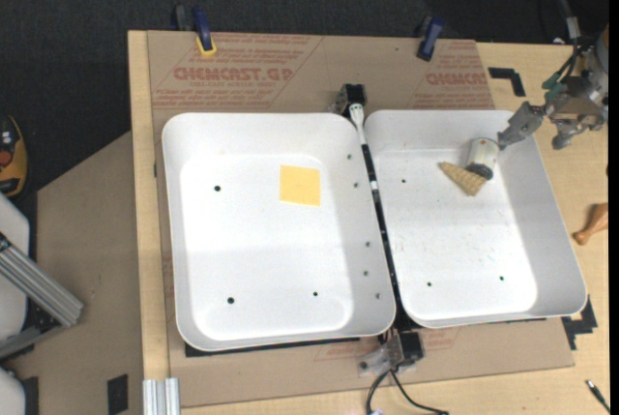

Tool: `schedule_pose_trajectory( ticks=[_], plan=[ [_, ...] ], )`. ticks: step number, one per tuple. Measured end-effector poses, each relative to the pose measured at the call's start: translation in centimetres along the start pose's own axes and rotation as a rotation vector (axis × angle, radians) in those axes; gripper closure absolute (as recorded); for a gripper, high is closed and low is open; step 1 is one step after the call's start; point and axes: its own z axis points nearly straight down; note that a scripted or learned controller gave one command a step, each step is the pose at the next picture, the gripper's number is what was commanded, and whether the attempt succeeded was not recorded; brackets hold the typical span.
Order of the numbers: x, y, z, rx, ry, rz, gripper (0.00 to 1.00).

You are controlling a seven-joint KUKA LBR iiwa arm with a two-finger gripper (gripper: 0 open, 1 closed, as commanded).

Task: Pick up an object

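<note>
In the left bin point(193, 239) lies a flat yellow square point(300, 185). The right bin point(542, 249) holds a tan wedge-shaped piece point(461, 177), with a small grey-white cylinder point(481, 153) touching its upper right end. My gripper point(538, 134) hangs over the right bin's far right corner, just right of the cylinder. It stands open with nothing between its fingers; the left finger point(515, 127) points down-left toward the cylinder but stays apart from it.
Both bins sit on a brown board point(290, 65) held by blue clamps point(201, 28) at the back. A black bracket point(352, 100) joins the bins at the far end. A small tan thing point(592, 227) pokes in at the right edge, outside the right bin.
</note>
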Motion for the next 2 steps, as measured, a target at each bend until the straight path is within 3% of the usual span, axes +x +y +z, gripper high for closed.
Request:
schedule_pose_trajectory(
  ticks=[1, 2],
  plan=[
    [1.0, 2.4, 12.3, 0.005, 0.002, -0.003, 0.0],
    [4.6, 5.8, 15.6, 0.0, -0.001, 0.002, 0.0]
  ],
)
